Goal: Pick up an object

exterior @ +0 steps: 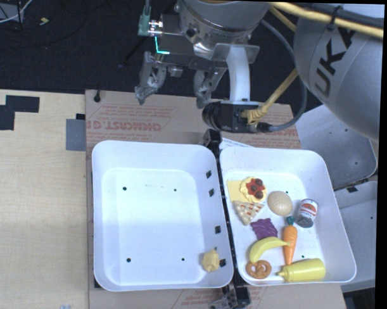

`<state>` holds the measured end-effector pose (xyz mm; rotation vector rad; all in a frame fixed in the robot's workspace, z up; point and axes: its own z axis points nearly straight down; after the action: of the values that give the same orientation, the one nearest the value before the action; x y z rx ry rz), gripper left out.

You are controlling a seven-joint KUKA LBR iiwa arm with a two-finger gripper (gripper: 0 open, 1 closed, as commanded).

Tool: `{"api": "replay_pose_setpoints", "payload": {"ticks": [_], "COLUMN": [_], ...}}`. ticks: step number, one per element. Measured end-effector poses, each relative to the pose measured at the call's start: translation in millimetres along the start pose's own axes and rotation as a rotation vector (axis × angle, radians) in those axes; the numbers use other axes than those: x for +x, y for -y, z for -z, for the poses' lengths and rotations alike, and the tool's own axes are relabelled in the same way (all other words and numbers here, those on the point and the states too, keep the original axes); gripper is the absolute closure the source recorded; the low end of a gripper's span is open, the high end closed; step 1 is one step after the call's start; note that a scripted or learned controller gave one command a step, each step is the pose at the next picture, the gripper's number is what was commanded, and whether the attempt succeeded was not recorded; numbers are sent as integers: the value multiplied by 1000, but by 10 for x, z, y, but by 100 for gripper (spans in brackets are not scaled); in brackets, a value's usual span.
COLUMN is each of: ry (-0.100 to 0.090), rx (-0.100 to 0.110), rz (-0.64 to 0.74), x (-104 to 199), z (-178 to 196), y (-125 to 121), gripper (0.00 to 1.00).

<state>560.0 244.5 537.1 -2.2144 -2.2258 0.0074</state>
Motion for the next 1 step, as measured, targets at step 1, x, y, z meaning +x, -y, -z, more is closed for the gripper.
{"api": "replay_pose_setpoints", "payload": {"ticks": [1], "ry": [1], "rx": [3], "rz": [5], "x": [11], "z": [97], "y": [3], "gripper": [100]}}
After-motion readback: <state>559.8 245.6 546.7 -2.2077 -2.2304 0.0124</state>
